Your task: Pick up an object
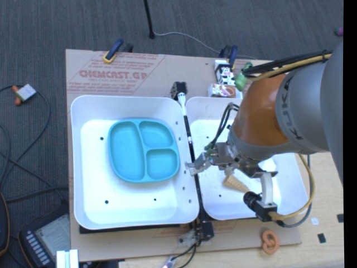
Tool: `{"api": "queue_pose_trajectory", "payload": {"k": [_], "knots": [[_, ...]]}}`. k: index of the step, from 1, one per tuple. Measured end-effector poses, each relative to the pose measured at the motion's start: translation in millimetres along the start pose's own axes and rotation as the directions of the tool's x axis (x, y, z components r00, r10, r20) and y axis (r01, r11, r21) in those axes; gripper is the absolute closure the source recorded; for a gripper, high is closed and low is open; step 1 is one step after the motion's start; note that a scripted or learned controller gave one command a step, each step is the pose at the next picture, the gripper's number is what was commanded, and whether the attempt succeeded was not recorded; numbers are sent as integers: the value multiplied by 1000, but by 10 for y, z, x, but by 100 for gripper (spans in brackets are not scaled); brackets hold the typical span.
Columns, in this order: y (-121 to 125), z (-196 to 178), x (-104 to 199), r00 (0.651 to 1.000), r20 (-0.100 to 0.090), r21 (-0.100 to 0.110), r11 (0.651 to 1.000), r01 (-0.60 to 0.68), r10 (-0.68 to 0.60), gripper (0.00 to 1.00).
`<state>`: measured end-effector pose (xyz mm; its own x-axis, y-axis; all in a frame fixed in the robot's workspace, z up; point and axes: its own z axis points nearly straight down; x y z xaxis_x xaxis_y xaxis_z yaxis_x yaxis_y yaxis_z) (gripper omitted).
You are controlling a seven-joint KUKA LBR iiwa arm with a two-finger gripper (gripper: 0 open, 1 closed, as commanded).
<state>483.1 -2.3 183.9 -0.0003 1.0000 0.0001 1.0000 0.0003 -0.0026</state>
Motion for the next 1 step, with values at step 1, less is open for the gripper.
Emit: {"api": "queue_pose_trajectory", "payload": {"k": [1], "knots": [[569, -4, -571, 1000, 2, -2, 1000, -2, 2, 0]]}}
